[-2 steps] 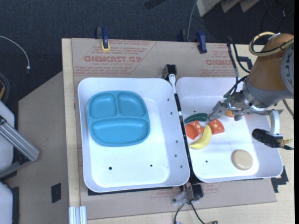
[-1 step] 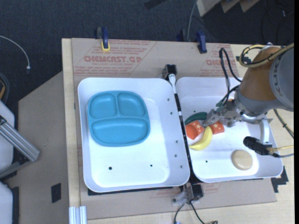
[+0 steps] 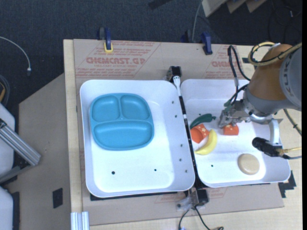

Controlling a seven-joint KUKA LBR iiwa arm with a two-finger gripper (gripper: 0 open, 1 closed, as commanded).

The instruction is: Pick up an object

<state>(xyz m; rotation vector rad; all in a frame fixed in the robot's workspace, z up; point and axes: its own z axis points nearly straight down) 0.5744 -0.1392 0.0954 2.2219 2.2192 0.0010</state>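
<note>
White plastic forms the two shallow bins, set side by side on a board printed with red lettering. The left bin [image 3: 136, 176] occupies the centre-left of the frame and contains a blue divided plate [image 3: 122, 120] with three compartments, lying flat in the bin's upper-left portion. The right bin [image 3: 211, 174] occupies the centre-right of the frame and contains the loose objects. A red-orange tomato-like item [image 3: 198, 132] with a green stem piece [image 3: 203, 119] above it lies near the bin's left wall. A yellow banana [image 3: 208, 144] lies touching the lower-right side of that red-orange item. A round beige disc [image 3: 249, 164] rests near the bin's lower-right corner, well apart from the banana. A small red object [image 3: 231, 130] sits near the middle of the right bin, directly beneath the gripper [image 3: 230, 119]. The arm [image 3: 268, 85], grey with an orange section, enters from the right edge of the frame and angles down into the right bin. The gripper is positioned immediately above the small red object; whether its fingers are apart or closed cannot be determined, and contact with the object cannot be confirmed. Two blue clamps [image 3: 106, 37] hold the board along its upper edge.
</note>
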